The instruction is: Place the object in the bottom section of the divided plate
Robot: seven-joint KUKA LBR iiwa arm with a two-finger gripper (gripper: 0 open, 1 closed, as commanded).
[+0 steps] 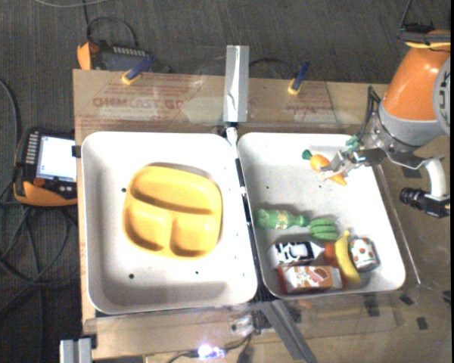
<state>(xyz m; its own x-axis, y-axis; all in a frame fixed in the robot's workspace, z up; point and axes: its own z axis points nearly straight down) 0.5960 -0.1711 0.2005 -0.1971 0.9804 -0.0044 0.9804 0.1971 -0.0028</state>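
Seemingly my end effector [346, 159] pinches the toy carrot [321, 162] at its stem end, fingers closed on it; looks light, stiff plastic, prob slippery.

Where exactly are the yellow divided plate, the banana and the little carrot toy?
Yellow divided plate [173, 210]: camera view, on the ridge between its sections.
Banana [347, 260]: camera view, middle of its curved body.
Carrot toy [320, 161]: camera view, on its orange body beside the pincer.

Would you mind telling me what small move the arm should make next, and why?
Probably carry the tool leftward toward the yellow divided plate in the left bin. A small orange toy sits at its tip over the right bin, though whether it is truly gripped is unclear.
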